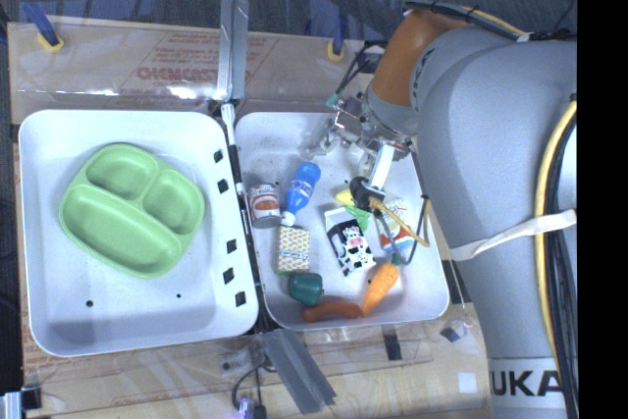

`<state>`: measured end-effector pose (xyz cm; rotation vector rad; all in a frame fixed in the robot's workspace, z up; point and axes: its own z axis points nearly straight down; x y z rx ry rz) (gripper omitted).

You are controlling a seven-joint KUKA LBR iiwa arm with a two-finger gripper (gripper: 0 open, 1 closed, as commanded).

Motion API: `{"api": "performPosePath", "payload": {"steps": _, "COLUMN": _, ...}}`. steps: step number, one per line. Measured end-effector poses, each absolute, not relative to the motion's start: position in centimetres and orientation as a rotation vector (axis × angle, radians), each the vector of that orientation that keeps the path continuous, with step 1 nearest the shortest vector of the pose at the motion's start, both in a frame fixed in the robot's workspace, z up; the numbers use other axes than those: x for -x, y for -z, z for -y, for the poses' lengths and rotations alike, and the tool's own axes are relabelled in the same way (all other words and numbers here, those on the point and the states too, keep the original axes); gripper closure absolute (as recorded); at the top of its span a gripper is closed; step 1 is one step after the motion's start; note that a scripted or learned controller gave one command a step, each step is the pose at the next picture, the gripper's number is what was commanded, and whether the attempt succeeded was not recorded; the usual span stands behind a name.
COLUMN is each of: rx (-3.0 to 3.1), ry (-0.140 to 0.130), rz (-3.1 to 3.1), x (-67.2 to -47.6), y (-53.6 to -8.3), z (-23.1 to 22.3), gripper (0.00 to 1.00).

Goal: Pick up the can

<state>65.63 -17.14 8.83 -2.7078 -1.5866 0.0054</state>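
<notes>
**Jaws over the far end of the right bin, can lying by the left wall**

The jaws hang at about 12 o'clock in the right bin [432, 301], close to its far wall, on the end of the grey arm [491, 142] that comes in from 3 o'clock. From this slant I cannot tell whether the jaws are apart or together, and nothing shows between them.

From the jaws toward 7 o'clock, a blue bottle [300, 189] lies tilted near the middle of the bin. Just beside its lower end, at 9 o'clock in the bin and against the left wall, is the can [264, 203], small, with a red-and-white label. It is well apart from the jaws.

Below the bottle lies a cream patterned packet [293, 248], then a dark green pepper [305, 287] at 6 o'clock. A black-and-white box [350, 245] sits toward 4 o'clock, with a carrot [381, 285] slanted at 5 o'clock.

In the left bin [39, 304], a green divided plate [132, 206] lies a little toward 10 o'clock of centre.
</notes>
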Motion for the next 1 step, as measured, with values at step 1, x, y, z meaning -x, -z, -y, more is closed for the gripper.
{"api": "performPosePath", "payload": {"steps": 1, "rx": 2.698, "ry": -0.012, "rz": 1.595, "x": -65.62, "y": -9.41, "z": 16.97, "gripper": 1.0}}
